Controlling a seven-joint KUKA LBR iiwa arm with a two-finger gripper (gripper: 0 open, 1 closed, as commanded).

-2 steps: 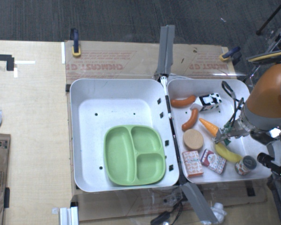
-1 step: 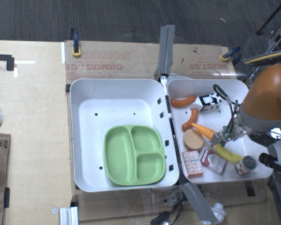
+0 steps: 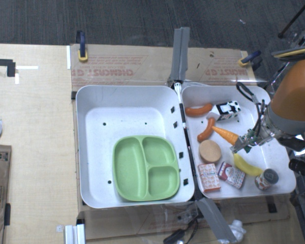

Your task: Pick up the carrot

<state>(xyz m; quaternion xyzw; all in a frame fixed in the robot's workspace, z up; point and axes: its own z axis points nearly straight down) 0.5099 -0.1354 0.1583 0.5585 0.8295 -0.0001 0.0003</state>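
Over the right bin [image 3: 287, 184] the gripper [image 3: 242, 146] is hovering just beside the carrot's [image 3: 225, 133] thick end, not yet gripping it, likely approach step; next calls for straddling carrot and closing.

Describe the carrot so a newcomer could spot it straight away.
Look in the right bin, the crowded one. Near its middle, beside the gripper, lies the carrot: a bright orange cone with a pointed tip. The two sausages nearby are redder and round-ended, and the banana is yellow.
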